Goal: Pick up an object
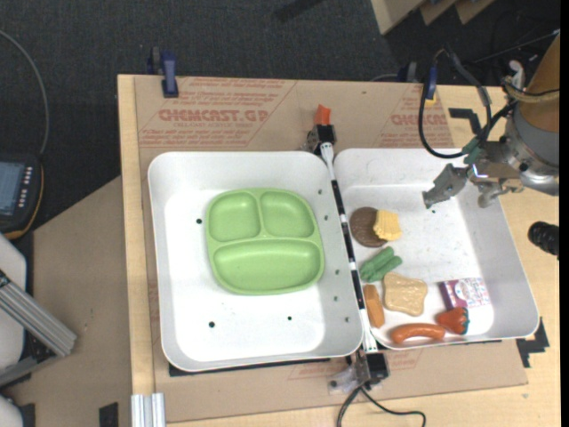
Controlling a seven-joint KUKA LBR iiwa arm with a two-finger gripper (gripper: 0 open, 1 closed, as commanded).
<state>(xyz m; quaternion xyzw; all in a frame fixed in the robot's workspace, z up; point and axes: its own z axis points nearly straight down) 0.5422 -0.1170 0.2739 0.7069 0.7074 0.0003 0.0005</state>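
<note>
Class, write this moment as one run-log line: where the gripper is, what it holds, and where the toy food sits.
gripper: above right bin, holding nothing | toy food: lying in right bin | green plate: in left bin

Two white bins sit side by side on the bench: the left bin (169, 265) holds a green divided plate (264, 240), and the right bin (507, 247) holds toy food. In it a brown cookie (363, 227) touches a yellow cheese wedge (388, 225); nearer lie green beans (380, 265), toast (405, 295), a sausage (416, 333) and a pink packet (468, 293). The gripper (462, 183) hangs over the right bin's far right part, fingers spread, holding nothing
</note>
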